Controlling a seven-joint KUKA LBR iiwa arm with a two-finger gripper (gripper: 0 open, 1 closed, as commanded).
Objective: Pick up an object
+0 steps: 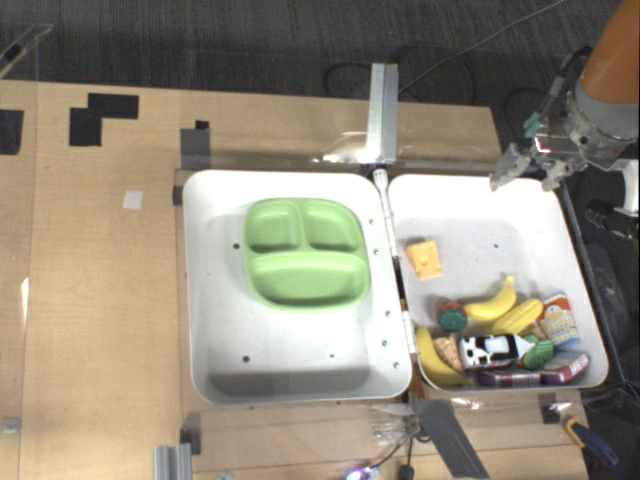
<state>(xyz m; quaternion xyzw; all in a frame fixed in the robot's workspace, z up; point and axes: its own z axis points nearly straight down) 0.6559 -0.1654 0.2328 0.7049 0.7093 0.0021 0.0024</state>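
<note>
The pincer (527, 171) hangs at the upper right of the camera view, over the far rim of the right bin (480, 213), with its two fingers spread apart and nothing between them; one fingertip (503, 172) points toward the bin's back wall and the other sits just to its right. Behind it the grey wrist rises into the orange band (612, 63) of the arm at the picture's right edge. All the loose objects lie nearer the camera than the pincer and well apart from it. Closest to it, below and a little left, is a yellow cheese wedge (425, 259) lying alone on the bin floor. Farther down, in the bin's near corner, sits a crowded heap: a banana (492, 305) curving above the pile, a second banana (436, 356) against the left wall, a small teal-and-red piece (452, 317) between them, a black-and-white carton (494, 349) lying on its side, a can (557, 320) with a printed label at the right, and a dark purple item (520, 376) along the front wall. Far to the pincer's left and lower, across the divider, the left bin (215, 268) holds a green sectioned plate (303, 250) lying flat near its middle. Both bins rest on the wooden table (90, 298), which stretches away to the pincer's left.
</note>
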